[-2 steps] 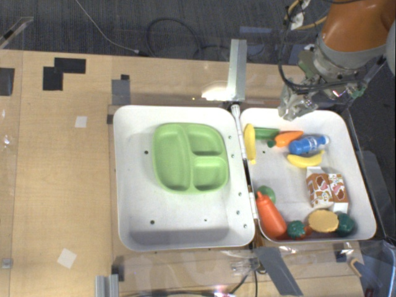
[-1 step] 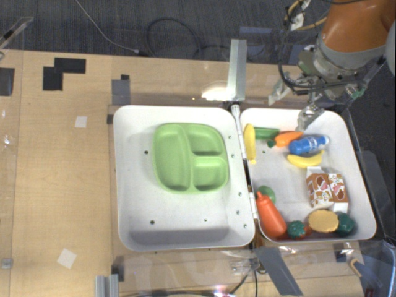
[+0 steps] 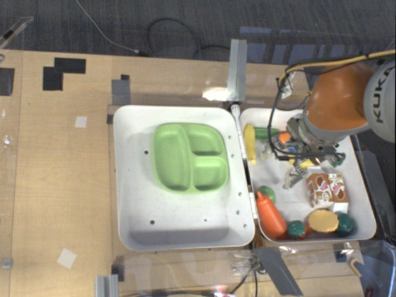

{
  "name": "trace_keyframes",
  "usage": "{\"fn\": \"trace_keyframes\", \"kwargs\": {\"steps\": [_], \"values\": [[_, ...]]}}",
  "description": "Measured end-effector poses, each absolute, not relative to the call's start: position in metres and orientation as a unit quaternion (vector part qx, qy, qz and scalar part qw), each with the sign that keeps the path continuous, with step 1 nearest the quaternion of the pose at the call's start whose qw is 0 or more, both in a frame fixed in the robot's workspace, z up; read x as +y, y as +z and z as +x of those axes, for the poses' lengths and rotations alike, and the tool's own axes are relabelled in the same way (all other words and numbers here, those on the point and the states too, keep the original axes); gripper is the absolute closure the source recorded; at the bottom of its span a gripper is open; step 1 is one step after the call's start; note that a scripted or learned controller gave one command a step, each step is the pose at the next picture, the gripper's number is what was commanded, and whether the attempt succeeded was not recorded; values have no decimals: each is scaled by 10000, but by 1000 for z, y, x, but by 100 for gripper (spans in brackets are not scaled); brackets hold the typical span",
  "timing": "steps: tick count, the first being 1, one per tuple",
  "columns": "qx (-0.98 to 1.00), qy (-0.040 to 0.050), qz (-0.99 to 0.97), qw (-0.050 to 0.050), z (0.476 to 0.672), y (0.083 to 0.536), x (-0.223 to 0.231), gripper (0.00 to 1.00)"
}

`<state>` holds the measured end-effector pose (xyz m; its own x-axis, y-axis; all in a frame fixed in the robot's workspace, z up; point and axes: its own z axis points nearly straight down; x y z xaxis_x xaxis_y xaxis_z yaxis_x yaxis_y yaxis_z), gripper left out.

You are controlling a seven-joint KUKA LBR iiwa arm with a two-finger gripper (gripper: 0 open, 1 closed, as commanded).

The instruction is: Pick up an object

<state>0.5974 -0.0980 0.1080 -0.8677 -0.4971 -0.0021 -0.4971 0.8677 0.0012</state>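
Note:
My gripper (image 3: pixel 296 174) hangs below the orange wrist band over the middle of the right bin (image 3: pixel 366 218). It points down at bare bin floor just left of a brown-and-white carton (image 3: pixel 326 189). A yellow banana-like piece (image 3: pixel 249 142) lies along the bin's left wall, with a green piece (image 3: pixel 266 132) and a small orange piece (image 3: pixel 284 138) beside it, partly under the wrist. An orange carrot (image 3: pixel 270 212) lies at the front left. Nothing shows held in the gripper.
A green divided plate (image 3: pixel 189 156) sits in the left bin (image 3: pixel 136 221). Along the right bin's front edge lie a dark green piece (image 3: pixel 297 229), a yellow round piece (image 3: pixel 322 220) and another green piece (image 3: pixel 345 224). A metal post (image 3: pixel 237 70) stands behind the bins.

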Motion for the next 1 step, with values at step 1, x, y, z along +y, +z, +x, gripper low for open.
{"fn": "trace_keyframes", "kwargs": {"steps": [1], "values": [[9687, -42, -2480, 67, 618, 90, -93, 0]]}}
